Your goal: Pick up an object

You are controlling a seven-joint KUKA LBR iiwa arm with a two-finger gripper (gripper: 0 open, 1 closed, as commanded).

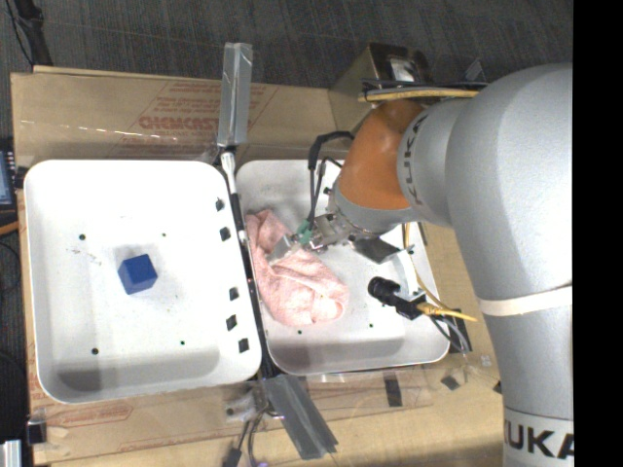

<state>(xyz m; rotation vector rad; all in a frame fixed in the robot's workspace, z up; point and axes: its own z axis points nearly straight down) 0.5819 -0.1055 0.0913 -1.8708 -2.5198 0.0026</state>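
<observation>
Item 1: left bin [58, 261], shallow, white, rounded corners, standing on the bench beside its twin. It held one blue cube [138, 272], lying left of the bin's middle, well apart from every wall.

Item 2: right bin [389, 343], same make, touching the left bin along a shared divider fitted with small dark clips. It held a pink cloth [297, 280], crumpled and heaped in the bin's left half, its far end close to the divider and its bulk spreading toward the near wall.

Item 3: arm [506, 173], grey, with an orange band [375, 163] above the wrist, reaching in from the right and bent down over the right bin. The gripper [304, 238] sat low at the far, upper edge of the pink cloth, its tip touching or just above the fabric. Whether it was released, clenched or grasping the cloth could not be told; the tip was too small and blurred against the folds.

Item 4: black cylindrical fitting [389, 293] with a yellow cable, over the right part of the right bin, apart from the cloth.

Item 5: brown cardboard sheet [117, 115] under both bins, printed in red at the far side
</observation>
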